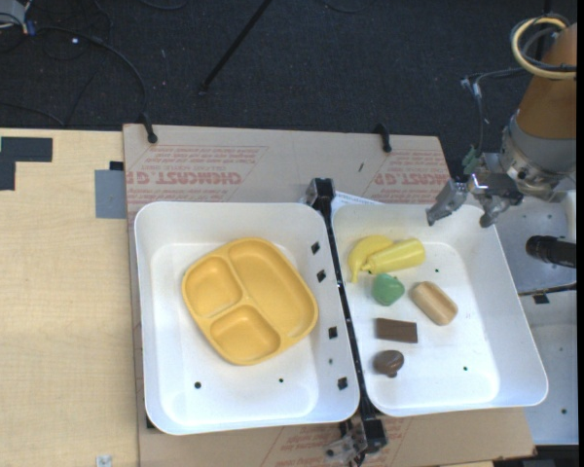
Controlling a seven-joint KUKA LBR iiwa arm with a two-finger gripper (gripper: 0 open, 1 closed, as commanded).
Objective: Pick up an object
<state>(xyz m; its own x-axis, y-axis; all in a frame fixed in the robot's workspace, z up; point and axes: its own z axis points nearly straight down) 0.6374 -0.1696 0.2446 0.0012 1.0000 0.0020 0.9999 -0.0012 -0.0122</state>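
While the arm stood over the far right corner of the bench, the scene read as follows.

Left bin (165, 290): held a yellow divided tray (249, 300), three compartments, lying flat near the bin's centre.

Right bin (506, 358): held all five small candidates, clustered in its left half.

Gripper (465, 208): hung above the right bin's far rim, its two fingers spread apart with nothing between them; well apart from every item.

Yellow banana toy (387, 255): lay nearest the gripper, touching the green pepper toy (388, 289) just in front of it.

Tan bread roll toy (433, 303): lay tilted, just right of the pepper, with free space on its right side.

Brown rectangular block (396, 331): lay flat; probably too low for an easy pinch.

Brown rounded piece (388, 362): stood alone, nearest the camera.

Recommended approach: the roll appeared the best target; the fingers should straddle its short axis and descend vertically, clear of the pepper.
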